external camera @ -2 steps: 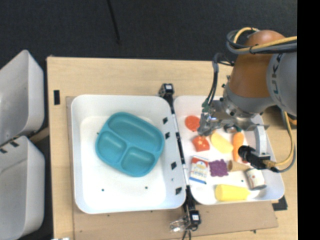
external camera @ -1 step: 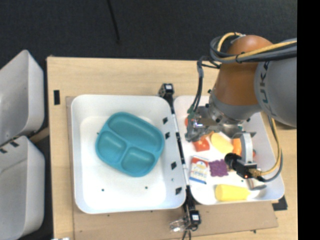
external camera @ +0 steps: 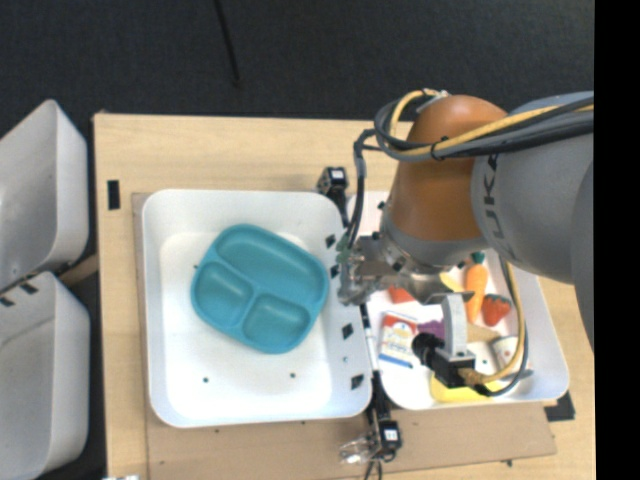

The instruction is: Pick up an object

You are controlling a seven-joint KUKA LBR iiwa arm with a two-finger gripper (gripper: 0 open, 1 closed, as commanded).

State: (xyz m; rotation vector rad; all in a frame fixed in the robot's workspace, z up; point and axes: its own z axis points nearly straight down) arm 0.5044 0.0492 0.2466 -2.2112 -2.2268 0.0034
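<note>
The right bin [external camera: 545, 363] holds several small things. An orange carrot [external camera: 477, 277] lies beside a red fruit-like piece [external camera: 495, 311]. A white carton with red print [external camera: 397, 337] lies next to a purple item [external camera: 432, 318], and a yellow item [external camera: 455, 393] rests near the front rim. My arm covers much of this bin. The gripper [external camera: 351, 277] is low at the bin's left wall, close to the divide between the bins. I see nothing held in it.
The left bin [external camera: 165, 368] contains a teal divided plate [external camera: 259, 288], tilted slightly, near its middle. White casings stand off the bench at the far left. Bare white floor surrounds the plate on its left and front sides.
</note>
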